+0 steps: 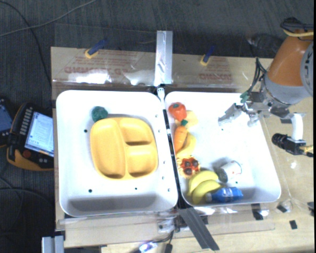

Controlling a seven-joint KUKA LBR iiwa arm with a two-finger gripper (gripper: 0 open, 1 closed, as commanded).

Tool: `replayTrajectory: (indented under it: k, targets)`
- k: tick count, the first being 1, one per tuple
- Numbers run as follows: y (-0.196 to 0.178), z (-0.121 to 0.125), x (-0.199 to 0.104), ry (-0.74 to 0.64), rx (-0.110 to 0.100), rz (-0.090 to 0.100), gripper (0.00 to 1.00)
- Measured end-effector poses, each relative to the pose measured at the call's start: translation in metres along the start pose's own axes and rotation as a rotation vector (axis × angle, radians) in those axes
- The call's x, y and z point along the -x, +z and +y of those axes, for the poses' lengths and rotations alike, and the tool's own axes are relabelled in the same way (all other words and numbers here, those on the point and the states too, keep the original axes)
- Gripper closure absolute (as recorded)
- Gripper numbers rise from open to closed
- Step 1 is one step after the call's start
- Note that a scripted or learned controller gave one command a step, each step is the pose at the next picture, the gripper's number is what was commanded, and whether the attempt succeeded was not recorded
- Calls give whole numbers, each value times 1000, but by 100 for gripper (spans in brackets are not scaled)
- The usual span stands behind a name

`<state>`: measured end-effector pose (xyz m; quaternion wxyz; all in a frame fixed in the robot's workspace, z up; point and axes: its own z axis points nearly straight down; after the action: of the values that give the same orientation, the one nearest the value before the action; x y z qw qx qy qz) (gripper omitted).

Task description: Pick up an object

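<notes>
My gripper (239, 115) hangs over the upper right part of the right bin (253, 157), open, with nothing between its fingers. Along that bin's left wall lie a red tomato (177, 111), an orange carrot (180, 136) and a small red and orange toy (189, 165). At the bin's front sit yellow bananas (201, 185), a blue object (226, 195) and a grey and white cup (227, 171). All of these lie well left of and below the gripper.
The left bin (73, 157) holds a yellow divided tray (124, 146) and a small teal object (99, 113). A metal divider (164, 57) stands between the bins at the back. A handheld device (31, 136) lies off the bench at the left.
</notes>
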<state>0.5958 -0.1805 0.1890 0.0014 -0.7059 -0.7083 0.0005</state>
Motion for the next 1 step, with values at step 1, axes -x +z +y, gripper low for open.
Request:
replayTrajectory:
  k: [1]
  targets:
    - [98,35,-42,-16,2,-6,0]
